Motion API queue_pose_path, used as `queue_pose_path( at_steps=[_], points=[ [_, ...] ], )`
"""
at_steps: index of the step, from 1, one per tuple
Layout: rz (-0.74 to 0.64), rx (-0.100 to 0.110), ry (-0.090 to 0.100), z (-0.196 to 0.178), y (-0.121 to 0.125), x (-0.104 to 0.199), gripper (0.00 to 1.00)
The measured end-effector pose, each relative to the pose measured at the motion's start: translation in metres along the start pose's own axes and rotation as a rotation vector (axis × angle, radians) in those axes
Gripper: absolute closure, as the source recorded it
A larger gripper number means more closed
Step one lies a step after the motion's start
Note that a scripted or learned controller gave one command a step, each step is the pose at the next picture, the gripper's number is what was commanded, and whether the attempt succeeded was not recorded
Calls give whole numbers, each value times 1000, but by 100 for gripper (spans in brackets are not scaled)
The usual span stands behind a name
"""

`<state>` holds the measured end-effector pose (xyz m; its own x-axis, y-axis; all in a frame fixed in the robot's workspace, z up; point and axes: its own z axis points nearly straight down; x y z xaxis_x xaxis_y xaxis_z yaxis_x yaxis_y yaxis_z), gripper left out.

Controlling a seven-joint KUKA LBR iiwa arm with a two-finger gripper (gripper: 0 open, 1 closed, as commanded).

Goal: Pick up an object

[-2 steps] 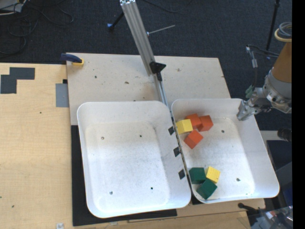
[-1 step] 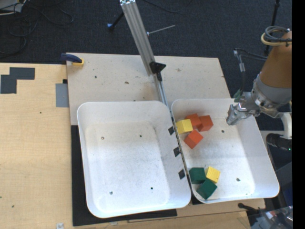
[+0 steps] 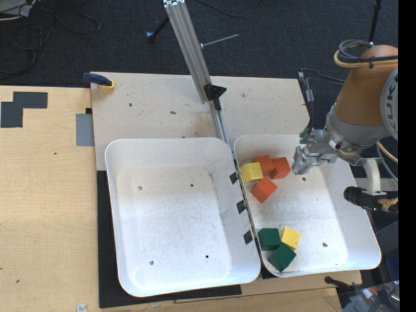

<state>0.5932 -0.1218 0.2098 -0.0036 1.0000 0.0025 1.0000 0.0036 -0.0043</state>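
Observation:
In the right bin [image 3: 338, 239] lie several small blocks. A yellow block [image 3: 251, 171] sits by the divider, with two orange-red blocks [image 3: 273, 166] just right of it and a third orange block [image 3: 264, 190] below. Near the front edge, two green blocks [image 3: 269, 238] [image 3: 283, 258] flank a second yellow block [image 3: 290, 237]. My gripper [image 3: 303, 164] hangs over the upper part of the right bin, right beside the orange-red blocks. Nothing shows between its fingers.
The left bin [image 3: 169, 220] lies beside the right one, with a black-clipped divider [image 3: 239, 203] between them. A slanted aluminium rail [image 3: 192, 44] rises behind the bins. A blue-and-yellow clamp [image 3: 99, 80] sits at the bench's back left corner.

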Motion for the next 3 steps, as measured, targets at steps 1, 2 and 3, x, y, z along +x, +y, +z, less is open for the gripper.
queue_pose_path(
  at_steps=[1,2,3],
  points=[
    [-1,-1,1,-14,-14,52,100],
    [1,1,-1,-8,-25,94,100],
    [0,2,0,-5,-47,151,100]
  ],
)
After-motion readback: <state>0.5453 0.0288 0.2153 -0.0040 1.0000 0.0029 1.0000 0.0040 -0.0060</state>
